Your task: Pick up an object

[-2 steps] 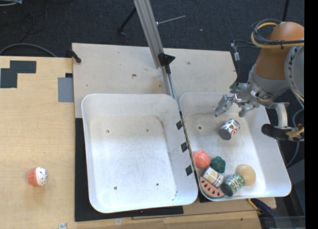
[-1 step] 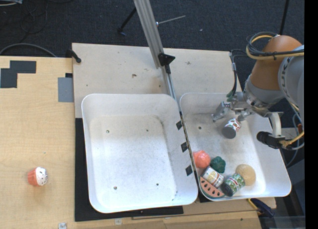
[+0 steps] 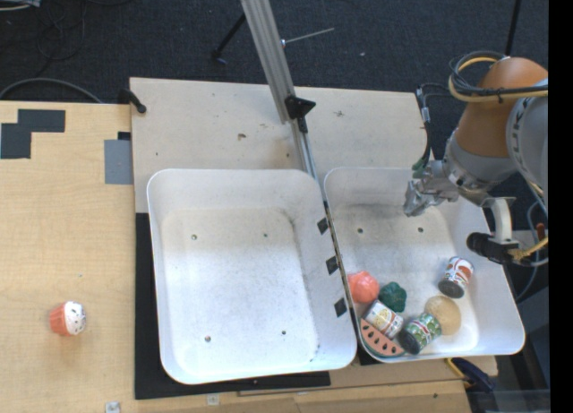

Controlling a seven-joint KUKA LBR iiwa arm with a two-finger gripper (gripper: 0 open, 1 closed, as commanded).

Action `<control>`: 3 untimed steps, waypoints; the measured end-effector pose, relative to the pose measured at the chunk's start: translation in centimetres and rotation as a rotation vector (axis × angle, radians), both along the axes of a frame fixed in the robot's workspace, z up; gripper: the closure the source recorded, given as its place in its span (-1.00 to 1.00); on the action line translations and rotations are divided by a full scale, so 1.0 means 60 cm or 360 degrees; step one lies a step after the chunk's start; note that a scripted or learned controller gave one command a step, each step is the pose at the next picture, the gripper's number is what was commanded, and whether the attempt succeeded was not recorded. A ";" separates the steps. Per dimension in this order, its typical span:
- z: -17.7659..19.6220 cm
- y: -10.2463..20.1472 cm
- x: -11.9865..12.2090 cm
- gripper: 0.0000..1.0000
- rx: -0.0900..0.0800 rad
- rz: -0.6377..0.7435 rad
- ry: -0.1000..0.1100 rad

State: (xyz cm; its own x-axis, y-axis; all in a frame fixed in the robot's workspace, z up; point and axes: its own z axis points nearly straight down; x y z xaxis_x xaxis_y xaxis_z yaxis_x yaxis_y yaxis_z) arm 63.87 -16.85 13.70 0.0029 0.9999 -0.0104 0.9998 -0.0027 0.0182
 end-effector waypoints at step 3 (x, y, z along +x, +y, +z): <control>0.264 0.005 -0.004 1.00 0.0015 0.0006 0.0022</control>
State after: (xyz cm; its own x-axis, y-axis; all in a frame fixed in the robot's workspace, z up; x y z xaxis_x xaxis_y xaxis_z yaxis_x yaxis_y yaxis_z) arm 63.66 -16.54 29.52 -0.0012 1.0000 -0.0013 1.0000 0.0012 0.0044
